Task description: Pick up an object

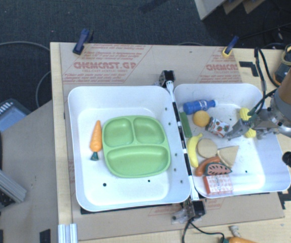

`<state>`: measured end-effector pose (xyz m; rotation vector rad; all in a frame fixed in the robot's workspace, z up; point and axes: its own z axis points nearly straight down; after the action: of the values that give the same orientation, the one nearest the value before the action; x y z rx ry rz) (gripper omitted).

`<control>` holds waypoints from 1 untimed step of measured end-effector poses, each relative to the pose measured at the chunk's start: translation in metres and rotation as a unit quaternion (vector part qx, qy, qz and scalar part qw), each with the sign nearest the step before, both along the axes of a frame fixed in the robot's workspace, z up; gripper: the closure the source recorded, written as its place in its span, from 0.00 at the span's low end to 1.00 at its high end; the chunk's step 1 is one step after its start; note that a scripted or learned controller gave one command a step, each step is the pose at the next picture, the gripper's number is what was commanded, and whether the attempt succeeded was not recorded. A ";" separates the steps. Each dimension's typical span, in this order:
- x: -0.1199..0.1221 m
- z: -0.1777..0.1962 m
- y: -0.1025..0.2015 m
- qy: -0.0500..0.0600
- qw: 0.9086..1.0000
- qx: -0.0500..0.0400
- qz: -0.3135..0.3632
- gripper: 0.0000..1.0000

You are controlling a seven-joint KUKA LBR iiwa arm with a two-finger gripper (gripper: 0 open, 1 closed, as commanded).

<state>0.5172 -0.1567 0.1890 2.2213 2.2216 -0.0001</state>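
My gripper [237, 129] hangs low over the right bin [267, 176], reaching in from the right, its tip just right of a small red and white can [216, 126]. Around the can lie a blue bottle [198, 106], an orange ball [201, 118], a banana [192, 150], a round tan biscuit [206, 147] and a tan wedge of bread [228, 156]. Nearer the front are an orange-red sausage shape [210, 166] and a red box [218, 183]. Nothing shows in the gripper's grasp.
The left bin [84, 110] holds a green divided plate [135, 146] and a toy carrot [96, 138] at its left. A black clip [167, 77] joins the bins at the back. Dark cables [261, 65] run along the right side.
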 end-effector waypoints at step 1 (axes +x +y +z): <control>0.068 -0.104 -0.022 -0.001 1.000 0.001 0.002 0.00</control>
<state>0.5848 -0.1784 0.0848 2.2177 2.2247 0.0048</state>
